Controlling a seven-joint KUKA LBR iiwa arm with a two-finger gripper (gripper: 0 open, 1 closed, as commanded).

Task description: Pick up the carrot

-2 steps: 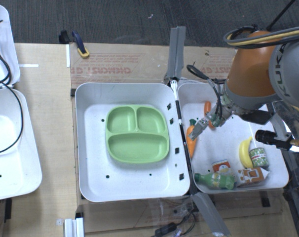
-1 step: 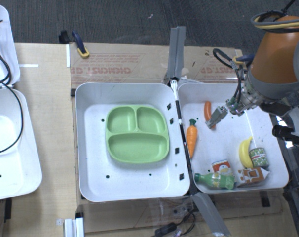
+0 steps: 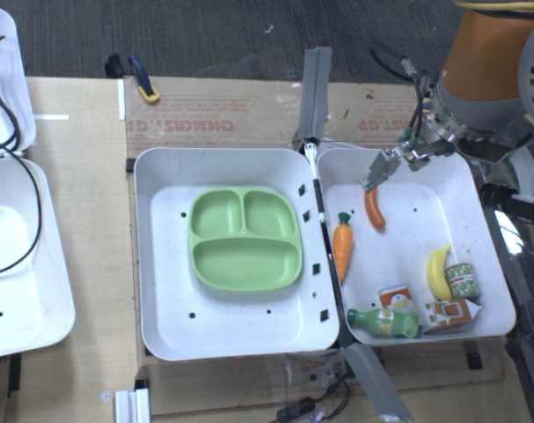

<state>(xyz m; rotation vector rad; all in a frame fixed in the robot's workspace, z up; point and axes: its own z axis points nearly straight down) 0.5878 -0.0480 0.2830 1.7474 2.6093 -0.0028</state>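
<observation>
Your carrot (image 3: 342, 247) lies against the left wall of the right bin (image 3: 487, 203), about midway along that wall, green top toward the far edge. The gripper (image 3: 379, 171) hangs over the bin's far left corner, above a sausage (image 3: 374, 208); whether it is open or holding anything, you cannot tell from here. Bring it toward the near edge and slightly left, line the fingers across the carrot's width, and leave room for the wall-side finger. Avoid nudging the sausage just right of the carrot's top.
</observation>
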